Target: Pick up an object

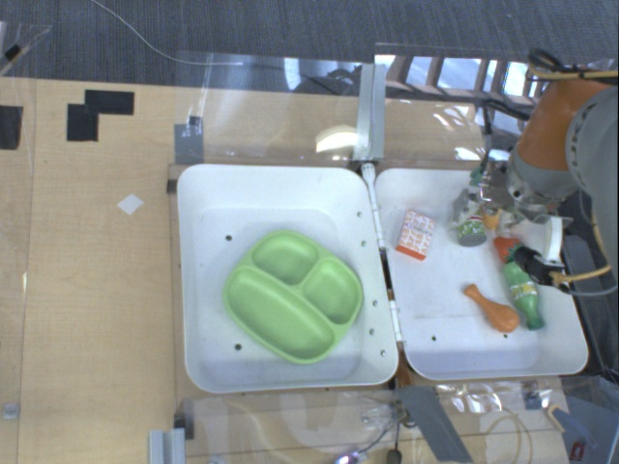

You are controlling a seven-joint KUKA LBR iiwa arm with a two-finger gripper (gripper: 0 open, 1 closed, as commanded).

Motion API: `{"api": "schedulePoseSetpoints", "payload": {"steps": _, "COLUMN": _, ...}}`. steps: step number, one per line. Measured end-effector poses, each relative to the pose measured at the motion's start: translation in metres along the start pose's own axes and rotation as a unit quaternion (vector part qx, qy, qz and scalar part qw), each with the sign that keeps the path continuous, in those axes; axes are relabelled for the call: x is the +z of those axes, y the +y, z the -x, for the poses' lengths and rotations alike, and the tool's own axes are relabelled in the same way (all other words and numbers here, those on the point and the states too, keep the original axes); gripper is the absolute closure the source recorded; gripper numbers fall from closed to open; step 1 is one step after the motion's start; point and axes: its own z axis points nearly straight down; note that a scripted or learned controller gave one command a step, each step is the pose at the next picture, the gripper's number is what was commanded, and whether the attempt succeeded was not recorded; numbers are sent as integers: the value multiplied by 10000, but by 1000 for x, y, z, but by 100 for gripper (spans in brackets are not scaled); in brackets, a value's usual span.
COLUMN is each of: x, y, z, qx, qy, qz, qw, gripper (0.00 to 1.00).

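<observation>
Two shallow white bins sit side by side on the wooden bench, the left bin [208,259] and the right bin [435,351], meeting along a shared middle edge. In the left bin lies a green divided plate [295,296] with three compartments, set at a slant and taking up most of the floor. The right bin holds several small things. A small patterned card box [416,234] with a red edge lies towards its left side, near the middle divider and apart from the rest. A green bottle [523,295] lies near the right wall, and a small red piece [506,247] sits just beyond its far end. An orange drumstick-shaped toy [493,308] lies just left of the bottle, its rounded end close to the bottle's base. The grey arm with its orange band [551,114] reaches in from the right, over the far right corner of this bin. The gripper [476,222] hangs low there, right above a small round greenish thing [471,230] on the bin floor; whether the claw is wide, narrow or closed on anything I cannot tell.
</observation>
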Motion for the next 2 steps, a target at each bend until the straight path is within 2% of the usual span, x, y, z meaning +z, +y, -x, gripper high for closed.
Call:
{"api": "schedulePoseSetpoints", "payload": {"steps": 1, "x": -10, "y": 2, "z": -2, "qx": -19, "qy": 3, "qz": 14, "qw": 10000, "gripper": 100}}
{"api": "schedulePoseSetpoints", "payload": {"steps": 2, "x": -96, "y": -38, "z": -8, "qx": -2180, "qy": 4, "qz": -6, "qw": 9759, "gripper": 100}}
